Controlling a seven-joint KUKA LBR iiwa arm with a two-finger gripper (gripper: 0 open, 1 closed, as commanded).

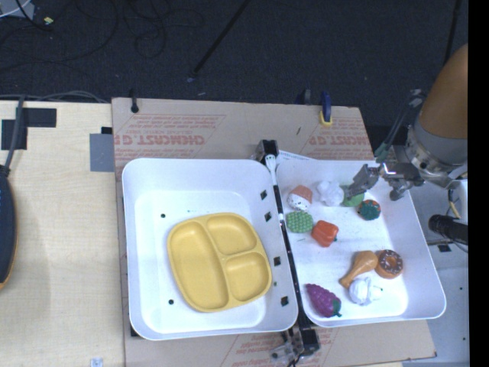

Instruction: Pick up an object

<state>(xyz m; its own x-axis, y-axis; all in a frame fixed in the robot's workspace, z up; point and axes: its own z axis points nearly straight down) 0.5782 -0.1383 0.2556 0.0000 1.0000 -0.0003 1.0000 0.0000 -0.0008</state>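
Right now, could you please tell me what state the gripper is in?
Gripper: above the right bin's far side; open or closed cannot be told.

Grey arm with orange band, reaching in from the right, claw [380, 182] low, fingers spread apart.

Left white bin [145, 205] holds yellow divided tray [219, 261], three compartments, lying at slant. Both bins rest on cardboard sheet [229, 128] with red mirrored print. Blue-yellow clamp [326, 110] at cardboard far edge. Wooden bench [53, 228] on left, black cables [114, 21] behind.
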